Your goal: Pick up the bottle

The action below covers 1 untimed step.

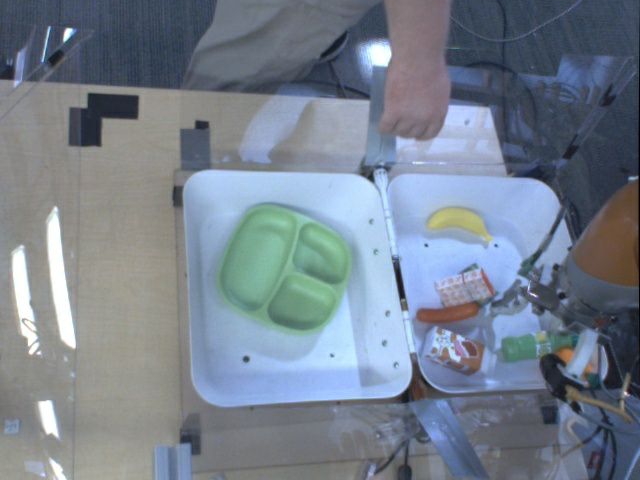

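Note:
The bottle [527,347] is green and lies on its side near the front right corner of the right bin [520,200]. The arm reaches in from the right, its orange band [608,248] above the bin's right rim. Its gripper [511,300] hangs low over the bin, just behind the bottle and to the right of a red sausage [448,314]. Nothing shows in its grasp.
The right bin also holds a banana [459,222], a small red-and-white carton [464,288] and a red-and-white packet [454,351]. A green divided plate [285,265] lies in the left bin [210,368]. A person's hand [414,98] rests behind the bins. Cables [590,398] hang at the front right.

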Motion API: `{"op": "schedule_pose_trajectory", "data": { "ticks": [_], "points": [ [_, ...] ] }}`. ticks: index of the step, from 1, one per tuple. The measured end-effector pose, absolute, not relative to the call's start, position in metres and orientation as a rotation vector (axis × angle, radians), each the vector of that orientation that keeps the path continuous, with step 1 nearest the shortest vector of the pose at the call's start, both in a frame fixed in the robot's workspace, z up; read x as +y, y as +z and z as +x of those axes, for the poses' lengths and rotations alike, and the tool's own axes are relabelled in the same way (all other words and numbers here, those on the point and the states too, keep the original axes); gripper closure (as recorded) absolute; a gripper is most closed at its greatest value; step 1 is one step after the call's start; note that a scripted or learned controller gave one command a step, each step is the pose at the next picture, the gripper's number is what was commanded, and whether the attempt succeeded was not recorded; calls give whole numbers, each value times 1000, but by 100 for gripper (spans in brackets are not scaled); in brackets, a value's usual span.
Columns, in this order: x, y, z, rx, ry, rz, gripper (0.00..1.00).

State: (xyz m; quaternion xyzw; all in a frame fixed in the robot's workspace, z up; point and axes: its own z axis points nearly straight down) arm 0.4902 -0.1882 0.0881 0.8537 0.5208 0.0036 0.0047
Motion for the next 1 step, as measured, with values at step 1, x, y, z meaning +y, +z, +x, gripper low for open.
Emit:
{"op": "schedule_pose_trajectory", "data": {
  "ticks": [1],
  "points": [
    [-187,99,493,1633,19,2669,100]
  ]
}}
